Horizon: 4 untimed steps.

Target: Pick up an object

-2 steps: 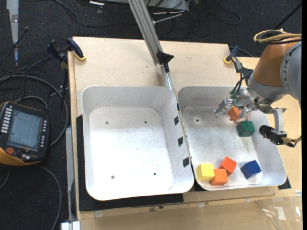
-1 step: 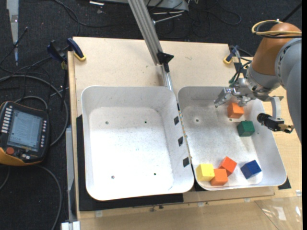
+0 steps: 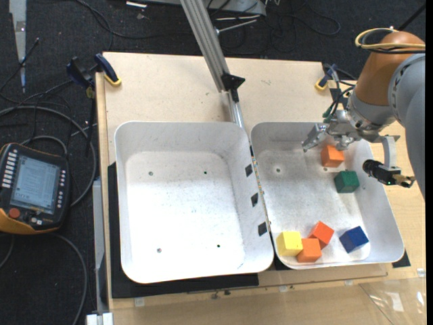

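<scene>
Your bench [image 3: 176,87] is a pale wooden board on dark carpet, cables trailing across the floor. A teach pendant [image 3: 32,188] lies on the floor at the left. A metal strut [image 3: 206,36] runs from the far side down to the seam between the bins. Yellow-handled clamps [image 3: 105,70] grip the far corners.

The left bin [image 3: 135,141] and right bin [image 3: 379,249] sit touching, side by side. In the right bin: an orange block [image 3: 331,156] at the far end, directly under the gripper [image 3: 327,141]; a green block [image 3: 346,181] just nearer. Along the near wall sit a yellow block [image 3: 291,242], two orange blocks [image 3: 316,241] touching each other, and a blue block [image 3: 353,238].

The arm is cut off at the right edge. Wrist and cabling cover the fingers; you cannot tell from here whether they are spread or clamped, nor whether they touch the far orange block.
</scene>
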Each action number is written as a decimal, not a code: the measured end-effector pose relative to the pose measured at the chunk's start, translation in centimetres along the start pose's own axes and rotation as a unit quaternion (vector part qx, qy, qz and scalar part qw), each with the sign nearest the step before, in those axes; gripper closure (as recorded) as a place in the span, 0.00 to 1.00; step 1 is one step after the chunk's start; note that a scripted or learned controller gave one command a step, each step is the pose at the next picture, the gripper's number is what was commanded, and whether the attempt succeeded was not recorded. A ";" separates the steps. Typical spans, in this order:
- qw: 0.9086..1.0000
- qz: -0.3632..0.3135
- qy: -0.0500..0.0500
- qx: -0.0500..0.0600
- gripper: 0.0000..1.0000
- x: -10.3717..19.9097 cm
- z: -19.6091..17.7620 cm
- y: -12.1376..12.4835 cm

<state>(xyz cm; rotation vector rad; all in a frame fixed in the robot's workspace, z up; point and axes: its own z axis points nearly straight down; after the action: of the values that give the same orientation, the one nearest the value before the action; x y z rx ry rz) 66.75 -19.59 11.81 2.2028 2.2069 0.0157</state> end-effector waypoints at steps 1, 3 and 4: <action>1.000 -0.002 -0.001 -0.003 0.00 -1.7 0.4 0.3; 1.000 0.000 -0.001 -0.003 0.00 -1.6 0.5 0.4; 1.000 -0.001 -0.005 -0.004 0.00 -1.1 0.7 1.2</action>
<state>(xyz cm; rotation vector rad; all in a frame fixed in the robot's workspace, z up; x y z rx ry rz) 67.99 -20.74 11.19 2.1921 2.2002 0.0131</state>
